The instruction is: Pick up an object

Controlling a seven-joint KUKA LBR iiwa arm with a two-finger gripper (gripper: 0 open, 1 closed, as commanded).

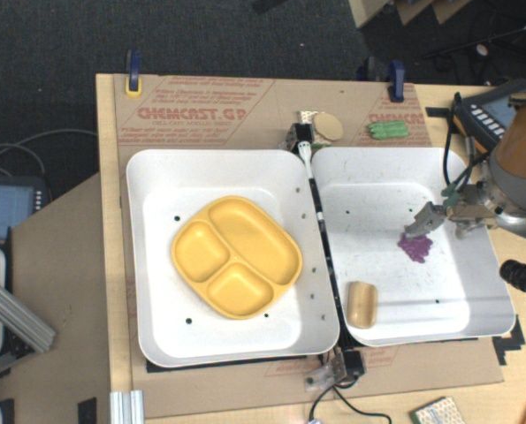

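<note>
From above: gripper (424, 222) low in the right bin (369, 170), tip just over the purple toy (415, 247), likely lined up for a grab. Grip width: cannot tell. Tan block (362, 304) sits near the front wall; yellow tray (236, 256) fills the left bin (148, 237).

A small purple object (415, 248) and a tan cylinder (362, 304) on its side lie in the right bin (475, 312).
</note>
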